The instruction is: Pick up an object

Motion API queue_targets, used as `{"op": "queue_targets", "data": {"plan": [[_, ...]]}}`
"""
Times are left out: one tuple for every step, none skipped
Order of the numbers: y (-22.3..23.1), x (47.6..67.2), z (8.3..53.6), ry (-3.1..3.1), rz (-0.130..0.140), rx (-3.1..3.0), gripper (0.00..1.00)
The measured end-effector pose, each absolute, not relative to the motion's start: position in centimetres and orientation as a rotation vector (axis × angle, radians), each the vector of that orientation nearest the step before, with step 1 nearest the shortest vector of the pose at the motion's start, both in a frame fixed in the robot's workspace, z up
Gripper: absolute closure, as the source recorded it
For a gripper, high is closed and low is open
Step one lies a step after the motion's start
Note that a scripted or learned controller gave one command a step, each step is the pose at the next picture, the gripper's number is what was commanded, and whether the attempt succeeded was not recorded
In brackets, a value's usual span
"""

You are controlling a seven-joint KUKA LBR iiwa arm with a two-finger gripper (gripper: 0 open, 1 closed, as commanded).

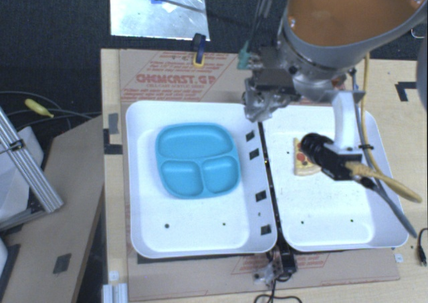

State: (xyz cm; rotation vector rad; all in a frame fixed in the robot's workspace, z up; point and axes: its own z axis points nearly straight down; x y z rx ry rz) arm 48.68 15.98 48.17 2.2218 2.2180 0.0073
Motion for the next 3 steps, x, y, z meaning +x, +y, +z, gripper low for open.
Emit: {"op": "queue_targets", "data": {"plan": [[16.2, 48.7, 49.2, 2.226, 0.010, 2.213, 1.00], [16.2, 48.8, 50.3, 2.230, 0.014, 2.208, 1.00], [21.4, 49.4, 50.3, 2.230, 0.005, 2.212, 1.00]]}}
